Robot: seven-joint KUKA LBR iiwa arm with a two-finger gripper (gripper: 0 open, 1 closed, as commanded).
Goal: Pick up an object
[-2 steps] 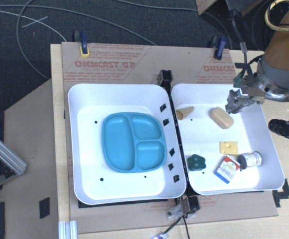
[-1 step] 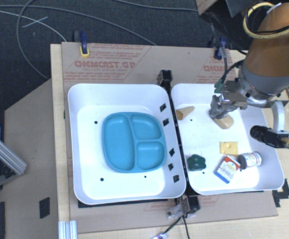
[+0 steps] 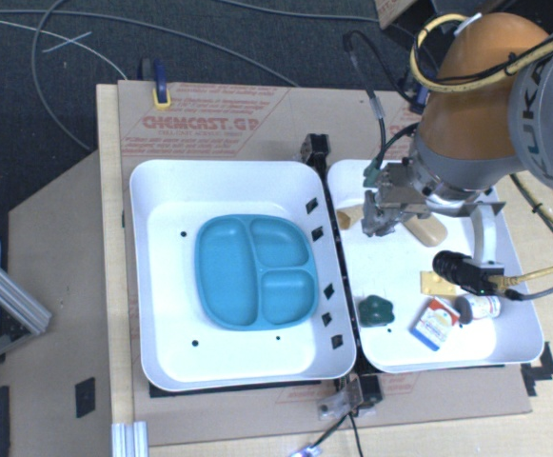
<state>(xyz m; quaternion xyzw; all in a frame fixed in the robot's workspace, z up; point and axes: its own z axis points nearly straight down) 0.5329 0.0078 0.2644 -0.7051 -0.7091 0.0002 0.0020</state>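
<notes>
My gripper (image 3: 381, 223) hangs over the far left part of the right bin (image 3: 514, 346), pointing down into it. A tan rounded object (image 3: 428, 228) lies just to its right, and a small tan piece (image 3: 344, 219) lies just to its left by the bin wall. Nearer the front sit a dark green lump (image 3: 376, 310), a small red, white and blue box (image 3: 434, 324), a yellow flat piece (image 3: 434, 284) and a small white bottle (image 3: 483, 307). The arm's body hides the back right part of this bin.
The left bin (image 3: 157, 255) holds a blue divided plate (image 3: 255, 270) in its middle. A black clamp (image 3: 314, 148) stands at the far end of the wall between the bins. Cardboard and cables lie beyond the bench.
</notes>
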